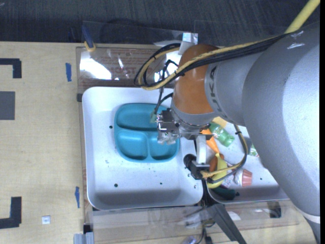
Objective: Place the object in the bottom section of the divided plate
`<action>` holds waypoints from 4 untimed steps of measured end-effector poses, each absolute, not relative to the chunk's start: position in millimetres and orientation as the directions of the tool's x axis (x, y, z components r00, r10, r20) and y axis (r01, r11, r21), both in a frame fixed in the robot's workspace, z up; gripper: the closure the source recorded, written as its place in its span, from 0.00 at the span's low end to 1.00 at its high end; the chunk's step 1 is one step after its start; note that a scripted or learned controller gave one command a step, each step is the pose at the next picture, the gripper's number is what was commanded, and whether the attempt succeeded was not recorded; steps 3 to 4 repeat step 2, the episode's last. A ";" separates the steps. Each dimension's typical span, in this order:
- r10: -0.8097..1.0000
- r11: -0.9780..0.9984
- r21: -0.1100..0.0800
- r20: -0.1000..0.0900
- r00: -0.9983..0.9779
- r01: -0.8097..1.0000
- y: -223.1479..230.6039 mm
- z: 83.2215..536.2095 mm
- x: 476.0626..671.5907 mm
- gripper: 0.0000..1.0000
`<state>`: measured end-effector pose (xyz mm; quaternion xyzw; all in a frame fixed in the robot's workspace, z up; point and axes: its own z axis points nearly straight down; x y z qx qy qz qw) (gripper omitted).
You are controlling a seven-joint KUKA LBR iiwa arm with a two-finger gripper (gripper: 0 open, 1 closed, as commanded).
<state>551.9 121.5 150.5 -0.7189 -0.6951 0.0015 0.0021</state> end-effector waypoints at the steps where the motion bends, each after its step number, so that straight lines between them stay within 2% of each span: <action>1: 0.995 0.095 0.003 0.003 -0.095 0.995 196.0 216.1 505.7 1.00; 2: 0.967 -0.255 -0.005 -0.002 0.255 0.967 175.6 223.2 478.8 1.00; 4: 0.967 -0.255 -0.005 -0.002 0.255 0.967 175.6 223.2 478.8 1.00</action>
